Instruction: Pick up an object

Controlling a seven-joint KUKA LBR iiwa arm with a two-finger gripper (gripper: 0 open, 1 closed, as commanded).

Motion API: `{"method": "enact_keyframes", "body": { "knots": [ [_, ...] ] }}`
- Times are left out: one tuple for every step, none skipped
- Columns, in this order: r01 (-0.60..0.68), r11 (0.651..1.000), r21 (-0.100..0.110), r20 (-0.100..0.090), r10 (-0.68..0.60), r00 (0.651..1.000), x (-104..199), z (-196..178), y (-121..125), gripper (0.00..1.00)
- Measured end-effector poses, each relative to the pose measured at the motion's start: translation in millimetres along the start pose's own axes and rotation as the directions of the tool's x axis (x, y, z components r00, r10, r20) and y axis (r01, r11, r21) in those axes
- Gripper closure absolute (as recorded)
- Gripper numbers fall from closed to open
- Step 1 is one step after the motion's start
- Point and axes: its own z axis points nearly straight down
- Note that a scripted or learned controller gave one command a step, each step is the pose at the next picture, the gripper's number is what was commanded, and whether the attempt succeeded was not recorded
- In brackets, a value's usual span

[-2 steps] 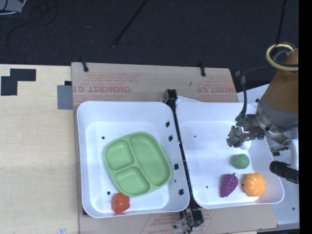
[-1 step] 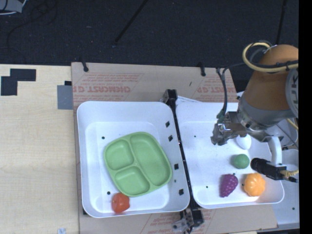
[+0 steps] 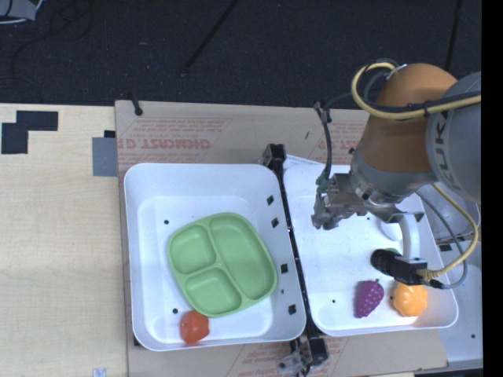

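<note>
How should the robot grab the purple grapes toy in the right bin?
Grip the small purple bunch of toy grapes across its narrow width, coming straight down from above. It lies flat on the floor of the right white bin, longer than wide, with bare floor to its left. An orange toy fruit sits close on its right, so keep the tool off that side.

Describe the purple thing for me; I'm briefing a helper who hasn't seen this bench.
Start at the right-hand white bin, the one the arm reaches over. Along its near edge lie two small toy fruits side by side. The purple bunch of grapes is the left one, knobbly and dark violet, while its neighbour, the orange fruit, is smooth and round.
</note>
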Motion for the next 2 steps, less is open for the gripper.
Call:
{"method": "enact_keyframes", "body": {
  "knots": [
    [-0.001, 1.000, 0.001, 0.001, 0.001, 1.000, 49.2, -0.5, 5.0, 1.00],
    [-0.001, 1.000, 0.001, 0.001, 0.001, 1.000, 104.0, 5.5, 8.6, 1.00]
  ]
}}
